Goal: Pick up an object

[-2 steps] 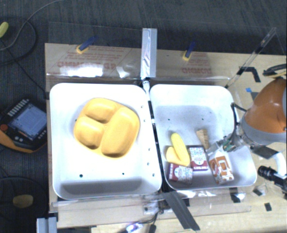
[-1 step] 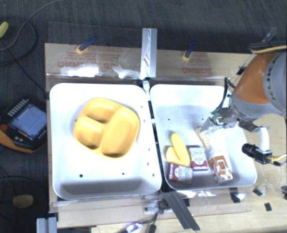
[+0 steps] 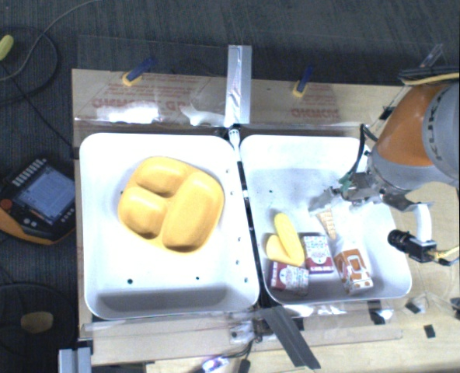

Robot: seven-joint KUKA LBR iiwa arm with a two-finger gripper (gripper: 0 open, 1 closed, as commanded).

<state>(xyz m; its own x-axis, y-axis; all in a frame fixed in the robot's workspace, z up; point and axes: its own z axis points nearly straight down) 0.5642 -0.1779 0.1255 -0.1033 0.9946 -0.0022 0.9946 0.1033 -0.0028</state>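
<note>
We see the gripper low over the right bin, just above a small orange-and-white carton; whether its fingers are open or closed we cannot tell. Beside the carton lie a dark red carton, another red pack and a yellow wedge; a big yellow cushion-like lump sits in the left bin.

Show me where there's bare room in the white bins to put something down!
Left white bin: bare floor along the near edge, below the big yellow foam lump. Right white bin: bare far-left corner, left of the claw. Crowded near side: yellow wedge, dark red carton, orange-and-white carton.
</note>
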